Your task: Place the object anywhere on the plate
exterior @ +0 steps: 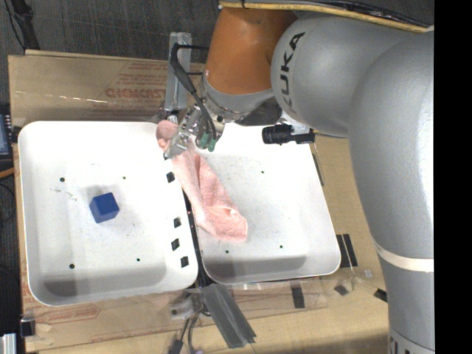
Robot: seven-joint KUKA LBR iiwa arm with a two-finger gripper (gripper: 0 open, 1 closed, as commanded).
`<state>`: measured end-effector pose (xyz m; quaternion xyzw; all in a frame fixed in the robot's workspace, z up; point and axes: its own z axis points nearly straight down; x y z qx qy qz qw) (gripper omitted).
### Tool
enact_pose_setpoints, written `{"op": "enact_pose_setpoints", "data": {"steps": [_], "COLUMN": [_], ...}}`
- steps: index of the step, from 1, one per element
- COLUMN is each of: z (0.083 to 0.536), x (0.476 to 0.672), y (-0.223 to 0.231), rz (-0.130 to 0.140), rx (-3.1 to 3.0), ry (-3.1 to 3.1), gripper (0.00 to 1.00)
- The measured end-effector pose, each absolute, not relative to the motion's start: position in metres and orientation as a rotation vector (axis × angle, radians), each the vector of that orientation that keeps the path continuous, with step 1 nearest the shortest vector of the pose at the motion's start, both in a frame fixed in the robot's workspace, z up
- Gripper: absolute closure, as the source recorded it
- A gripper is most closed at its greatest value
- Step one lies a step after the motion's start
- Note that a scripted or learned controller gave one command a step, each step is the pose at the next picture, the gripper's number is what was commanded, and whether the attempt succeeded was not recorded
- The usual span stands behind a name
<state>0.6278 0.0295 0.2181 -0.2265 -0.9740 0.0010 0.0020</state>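
Cloth (210, 198), pink and limp, hangs from the hand (190, 135) and drapes down across the seam between the two white bins, its lower end lying in the right bin (295, 220). The hand appears closed on the cloth's upper end, though the wrist partly hides the fingers. No plate can be made out; the left bin (44, 198) carries a blue cube (104, 206). To do the step well, lift until the trailing end clears the bin walls before travelling, and release low so the fabric does not slide. The worktop (74, 87) is cardboard-covered; dark floor lies beyond, and cables run beside the bins.
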Motion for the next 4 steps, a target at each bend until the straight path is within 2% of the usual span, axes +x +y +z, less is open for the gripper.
{"op": "enact_pose_setpoints", "data": {"steps": [1, 3, 4], "z": [0.224, 0.232, 0.232], "x": [0.602, 0.571, 0.571], "y": [0.082, 0.183, 0.182], "rz": [0.002, 0.003, 0.003], "rx": [-0.082, 0.01, 0.009], "ry": [-3.139, -3.139, -3.139], "gripper": [1.0, 1.0, 0.0]}}
